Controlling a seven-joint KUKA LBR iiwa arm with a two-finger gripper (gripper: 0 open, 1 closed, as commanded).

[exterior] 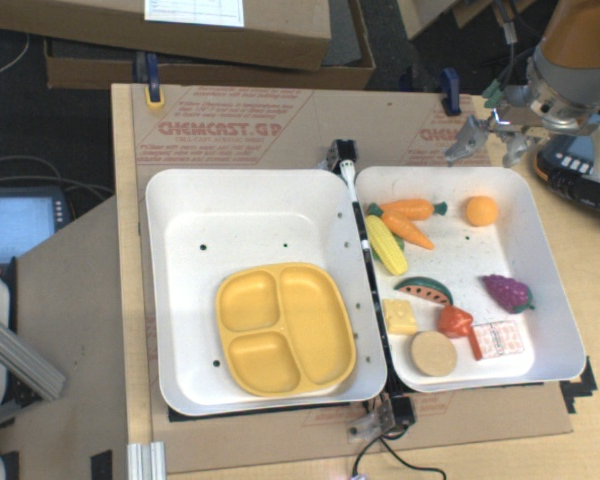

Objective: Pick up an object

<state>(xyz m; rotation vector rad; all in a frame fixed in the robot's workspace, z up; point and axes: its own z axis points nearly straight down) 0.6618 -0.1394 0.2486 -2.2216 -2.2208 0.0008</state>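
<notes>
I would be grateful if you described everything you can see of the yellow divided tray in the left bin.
The yellow three-compartment plastic tray lies flat, open side up, in the left shallow white bin, toward its near right corner. It is a rounded rectangle, turned slightly askew to the bin walls. Raised ridges split it into one long compartment on the right and two smaller ones on the left. The surface looks smooth and matte, uniformly yellow. It rests on the bin floor, with its right edge close to the bin's right wall; I cannot tell whether they touch.

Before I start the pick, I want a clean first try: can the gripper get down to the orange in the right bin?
Probably yes. The gripper hangs above the right bin's far rim, with the orange just below it in the view. The orange sits apart from the carrots, with bare bin floor around it.
</notes>
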